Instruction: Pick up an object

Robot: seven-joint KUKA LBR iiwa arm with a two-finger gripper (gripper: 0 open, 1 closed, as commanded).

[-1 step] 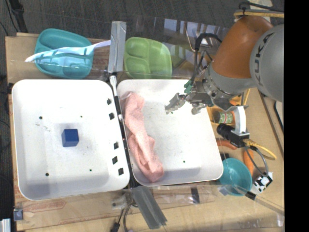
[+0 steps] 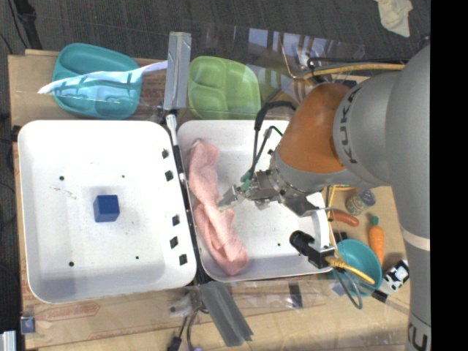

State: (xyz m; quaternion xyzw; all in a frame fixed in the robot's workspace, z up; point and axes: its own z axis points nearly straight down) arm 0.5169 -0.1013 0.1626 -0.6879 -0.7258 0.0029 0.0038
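Arm's low in the right bin [image 2: 292, 268] now, gripper [image 2: 232, 196] reaching left toward the pink cloth [image 2: 212, 207] – tips look right at the cloth's edge, maybe touching. Can't tell from up here if the pincer is spread or pressed together, too small and dark, and nothing is seen between the tips, so not calling a grab. Cloth lies long, bunched along the bin's left wall, running front to back – prob why the wrist comes in sideways, to get at the free edge instead of the wall side. It's soft, so I'd guess a pinch on a fold would do, but it could slip or drag. Other candidate: blue cube [image 2: 107, 208], sitting alone mid left bin [image 2: 44, 269], well apart from the arm, not the target at this point by the look of it. Around the bench: teal dish [image 2: 95, 86] and green tray [image 2: 223, 86] behind the bins, teal bowl [image 2: 358, 260] and carrot [image 2: 376, 241] off to the right, outside. The divider wall btwn bins is the main thing crowding the cloth
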